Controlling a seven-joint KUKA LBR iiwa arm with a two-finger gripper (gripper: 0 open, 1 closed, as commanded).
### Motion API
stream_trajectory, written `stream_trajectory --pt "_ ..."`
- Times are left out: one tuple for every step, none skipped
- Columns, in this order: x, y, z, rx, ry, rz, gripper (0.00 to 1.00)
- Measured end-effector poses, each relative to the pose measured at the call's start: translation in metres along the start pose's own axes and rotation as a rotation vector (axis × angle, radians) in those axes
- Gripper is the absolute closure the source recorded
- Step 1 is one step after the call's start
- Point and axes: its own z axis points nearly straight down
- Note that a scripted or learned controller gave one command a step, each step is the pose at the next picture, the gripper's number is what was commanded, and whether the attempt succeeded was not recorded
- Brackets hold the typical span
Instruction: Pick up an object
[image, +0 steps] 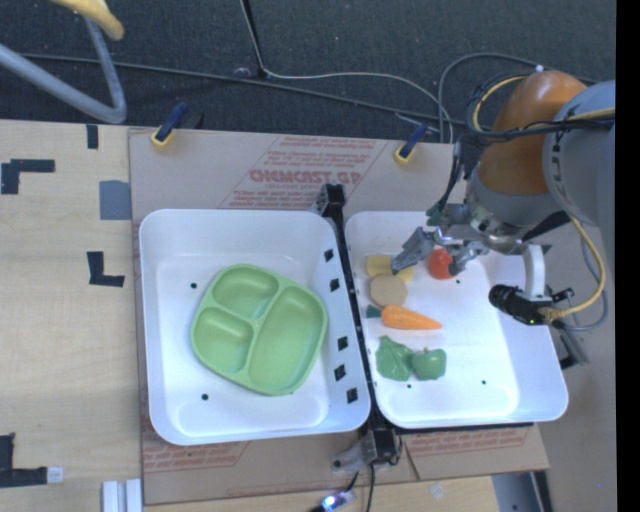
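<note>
The right bin holds several toy foods. A small red round piece lies near the bin's back. My gripper hangs over it, open, with one finger to its left and the other to its right. The fingers stand apart from the red piece, not closed on it. Just left of the gripper lie a yellow piece and a beige oval piece. Nearer the front are an orange carrot and two green pieces.
A green divided plate lies in the left bin. A black divider runs between the bins. A black cable fitting hangs over the right bin's right side. The arm's grey and orange body rises at the upper right.
</note>
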Motion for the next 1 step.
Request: stream_trajectory --pt "0.0002 0.0030 -0.0079 -0.014 -0.001 -0.003 0.00"
